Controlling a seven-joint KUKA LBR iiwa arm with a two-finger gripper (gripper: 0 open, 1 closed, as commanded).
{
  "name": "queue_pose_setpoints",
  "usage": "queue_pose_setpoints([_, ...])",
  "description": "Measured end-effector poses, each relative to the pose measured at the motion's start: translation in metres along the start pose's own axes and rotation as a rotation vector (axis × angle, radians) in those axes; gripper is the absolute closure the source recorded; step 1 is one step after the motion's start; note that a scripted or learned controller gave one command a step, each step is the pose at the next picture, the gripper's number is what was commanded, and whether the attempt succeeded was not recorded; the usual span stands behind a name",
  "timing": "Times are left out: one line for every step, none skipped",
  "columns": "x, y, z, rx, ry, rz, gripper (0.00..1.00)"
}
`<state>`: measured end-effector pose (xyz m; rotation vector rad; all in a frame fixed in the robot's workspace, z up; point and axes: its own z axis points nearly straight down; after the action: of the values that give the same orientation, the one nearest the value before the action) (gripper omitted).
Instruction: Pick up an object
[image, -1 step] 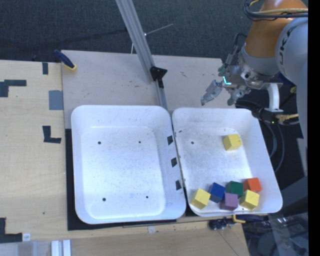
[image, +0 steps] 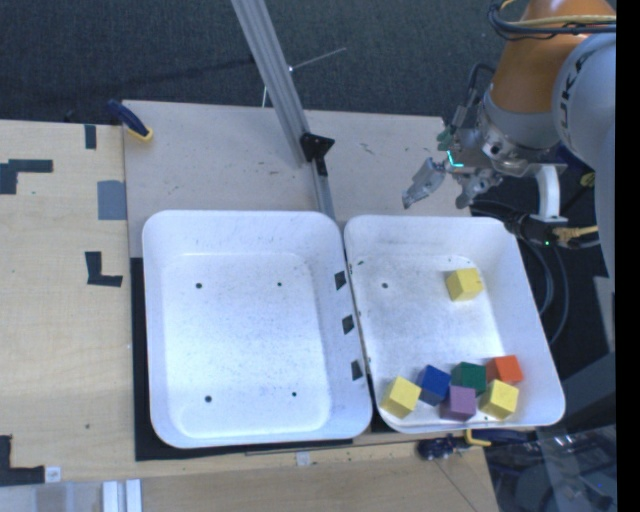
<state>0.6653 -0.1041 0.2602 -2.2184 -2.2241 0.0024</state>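
My arm (image: 560, 70) comes in from the right, orange band up top, wrist angled down-left. My pincer (image: 448, 188) hangs above the bench just beyond the far rim of the right bin (image: 400, 330), not over any block. Fingers spread apart, released, nothing between them.

Right bin: shallow white plastic, rounded corners, speckled floor. It holds seven small cubes, matte, foam-like look. One yellow cube (image: 463, 284) sits alone toward the bin's far right side, the nearest block to my pincer but well apart from it. The others cluster at the bin's near edge: another yellow cube (image: 402, 396), blue cube (image: 434, 383), purple cube (image: 461, 401), green cube (image: 468, 376), orange cube (image: 505, 369), third yellow cube (image: 501, 399). Most touch or sit just beside a neighbour.

Left bin (image: 160, 300) touches the right bin along their shared edge, same white plastic. A grey metal rail (image: 285, 90) slants down to the far end of that shared edge, ending at a black bracket (image: 316, 146). Black cables (image: 560, 290) run just outside the right bin's right wall.
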Motion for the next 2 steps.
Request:
queue_pose_setpoints([0.007, 0.007, 0.052, 0.005, 0.0, 0.0, 0.0])
queue_pose_setpoints([0.006, 0.009, 0.096, 0.004, 0.0, 0.001, 0.0])
